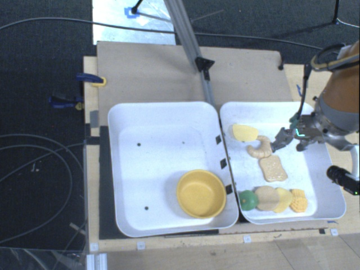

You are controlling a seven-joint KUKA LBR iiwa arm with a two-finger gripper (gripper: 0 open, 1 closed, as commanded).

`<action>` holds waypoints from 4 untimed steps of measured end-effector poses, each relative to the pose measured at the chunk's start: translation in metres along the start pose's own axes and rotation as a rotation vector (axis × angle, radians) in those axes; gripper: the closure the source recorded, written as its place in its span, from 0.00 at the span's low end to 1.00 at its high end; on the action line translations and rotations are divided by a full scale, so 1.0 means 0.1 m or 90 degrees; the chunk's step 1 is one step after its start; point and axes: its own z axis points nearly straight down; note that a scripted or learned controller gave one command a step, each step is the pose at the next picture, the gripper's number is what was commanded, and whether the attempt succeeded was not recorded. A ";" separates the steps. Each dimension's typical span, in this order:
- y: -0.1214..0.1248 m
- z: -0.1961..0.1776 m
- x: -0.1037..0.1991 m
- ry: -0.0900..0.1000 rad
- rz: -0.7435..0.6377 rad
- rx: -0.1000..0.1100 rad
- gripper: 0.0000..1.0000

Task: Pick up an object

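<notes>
My gripper [292, 143] hovers over the upper right part of the right bin [318, 176], its two dark fingers spread apart with nothing between them. The left fingertip [279, 142] is just right of a tan curled pastry piece [260, 148]. Below that lies a rectangular cracker [274, 169], and above it a flat yellow piece [244, 132]. Along the bin's front edge sit a green item [247, 198], a beige lump [267, 197], a yellow piece [284, 200] and a small waffle [298, 200].
A yellow bowl [201, 193] stands at the front right of the left bin [152, 145]. A slanted metal pole [185, 27] ends behind the divider between the bins. Clamps [93, 80] grip the bench's left edge. A black part [343, 179] juts in at the right.
</notes>
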 end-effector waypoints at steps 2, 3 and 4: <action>0.01 0.62 0.04 0.000 0.002 0.002 0.00; 0.03 1.22 0.10 0.000 0.003 0.002 0.00; 0.04 1.61 0.10 -0.001 0.003 -0.002 0.00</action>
